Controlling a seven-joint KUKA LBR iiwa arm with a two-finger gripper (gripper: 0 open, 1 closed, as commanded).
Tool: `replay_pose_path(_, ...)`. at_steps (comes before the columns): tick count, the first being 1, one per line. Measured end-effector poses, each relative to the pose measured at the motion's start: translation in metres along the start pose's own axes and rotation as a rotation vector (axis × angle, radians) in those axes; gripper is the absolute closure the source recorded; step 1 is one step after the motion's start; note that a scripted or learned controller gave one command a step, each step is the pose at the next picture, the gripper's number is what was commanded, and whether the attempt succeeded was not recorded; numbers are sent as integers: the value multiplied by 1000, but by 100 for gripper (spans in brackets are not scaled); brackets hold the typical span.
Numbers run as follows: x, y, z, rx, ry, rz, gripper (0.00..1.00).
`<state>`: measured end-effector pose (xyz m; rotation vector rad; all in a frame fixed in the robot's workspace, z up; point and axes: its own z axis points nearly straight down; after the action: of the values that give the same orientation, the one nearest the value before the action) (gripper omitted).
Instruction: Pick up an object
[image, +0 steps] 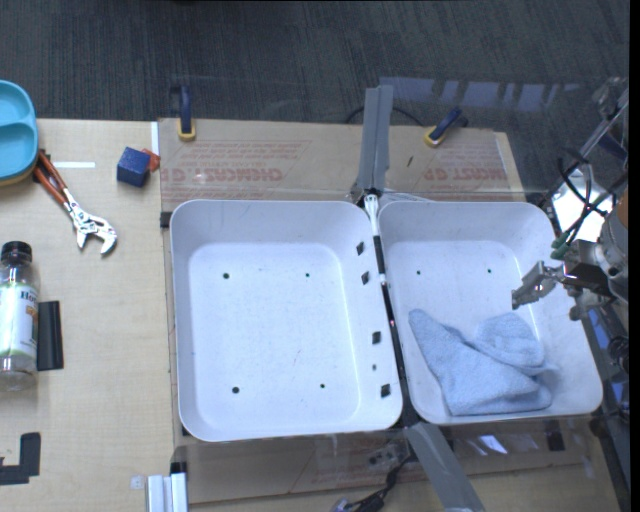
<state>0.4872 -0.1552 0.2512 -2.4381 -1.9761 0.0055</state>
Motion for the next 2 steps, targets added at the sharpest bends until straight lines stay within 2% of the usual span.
replay_pose_path(1,-32,-2,-127,-3,-2,-258,0)
replay_pose_path(2,-59,3,-32,0,0,83,0)
